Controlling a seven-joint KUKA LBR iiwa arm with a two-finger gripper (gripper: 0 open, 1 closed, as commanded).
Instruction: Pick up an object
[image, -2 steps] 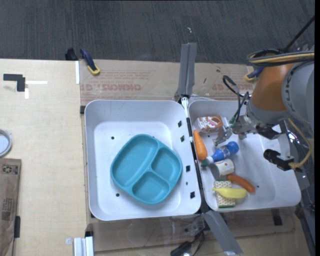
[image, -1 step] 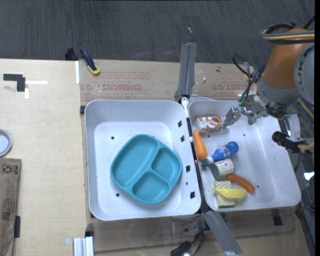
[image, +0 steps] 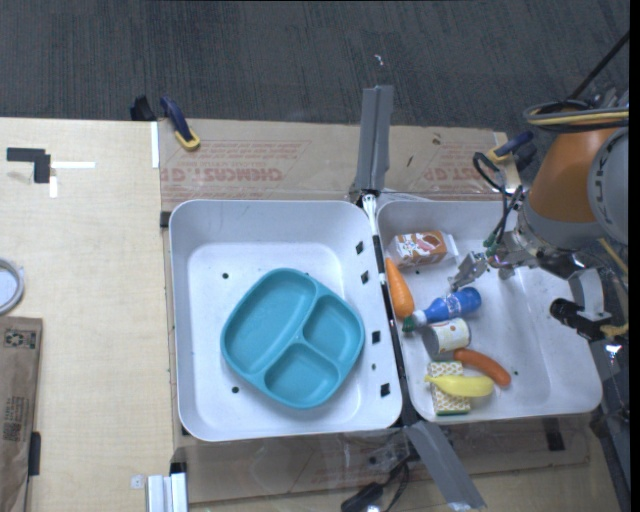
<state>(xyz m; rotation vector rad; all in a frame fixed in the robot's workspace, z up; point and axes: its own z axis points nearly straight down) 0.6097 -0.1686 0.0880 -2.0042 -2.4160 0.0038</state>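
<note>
The right bin (image: 560, 390) holds several small things. A blue bottle (image: 448, 304) with a white cap lies near the bin's middle, and an orange carrot (image: 400, 289) lies beside it along the left wall. A brown snack packet (image: 420, 247) is at the back. Toward the front are a small tan can (image: 446, 335), an orange sausage-shaped piece (image: 484, 366), a yellow banana (image: 462, 384) and a green-and-yellow sponge (image: 449, 402). My gripper (image: 476, 267) hangs just above and behind the blue bottle, right of the packet, with nothing seen in its grasp.
The left bin (image: 200, 250) holds a blue three-compartment plate (image: 292, 338). A grey divider post (image: 376, 130) rises between the bins at the back. My arm's orange band (image: 565, 180) and cables stand over the right bin's far right corner.
</note>
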